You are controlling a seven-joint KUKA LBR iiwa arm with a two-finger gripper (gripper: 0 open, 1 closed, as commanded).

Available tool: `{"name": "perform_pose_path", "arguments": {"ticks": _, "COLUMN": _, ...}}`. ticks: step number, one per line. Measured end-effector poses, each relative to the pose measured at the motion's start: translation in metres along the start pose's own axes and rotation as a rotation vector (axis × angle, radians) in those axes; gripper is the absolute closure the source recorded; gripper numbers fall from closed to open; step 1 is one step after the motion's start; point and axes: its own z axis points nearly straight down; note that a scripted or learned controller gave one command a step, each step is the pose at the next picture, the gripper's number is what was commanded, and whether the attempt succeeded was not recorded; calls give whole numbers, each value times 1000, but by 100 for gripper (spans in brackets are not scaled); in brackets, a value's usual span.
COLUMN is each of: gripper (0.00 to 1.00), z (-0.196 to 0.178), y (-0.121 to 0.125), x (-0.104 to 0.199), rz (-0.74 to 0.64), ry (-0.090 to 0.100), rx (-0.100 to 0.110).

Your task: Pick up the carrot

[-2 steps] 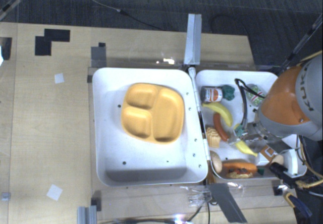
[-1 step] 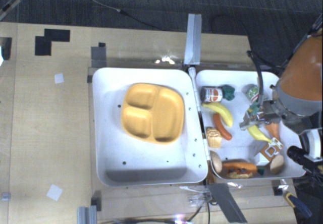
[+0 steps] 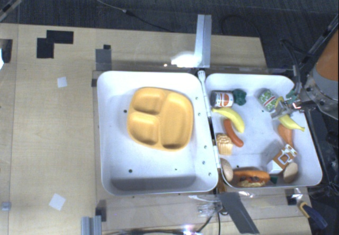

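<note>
No label reads clearly. Your gripper (image 3: 293, 105), fingers' state indiscernible, sits near the right bin's (image 3: 318, 173) right edge, just above the carrot (image 3: 285, 134).

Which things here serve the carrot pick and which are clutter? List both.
Job: carrot; claw.
Clutter: yellow divided plate, two bananas, sausage, can, hot dog.
</note>
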Motion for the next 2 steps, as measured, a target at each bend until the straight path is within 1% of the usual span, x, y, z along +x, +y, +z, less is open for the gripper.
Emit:
{"name": "perform_pose_path", "arguments": {"ticks": 1, "gripper": 100, "z": 84, "y": -45, "x": 49, "rz": -159, "ry": 5, "rx": 4}}
{"name": "perform_pose_path", "arguments": {"ticks": 2, "gripper": 100, "z": 128, "y": 3, "x": 62, "rz": -294, "ry": -14, "rx": -27}}
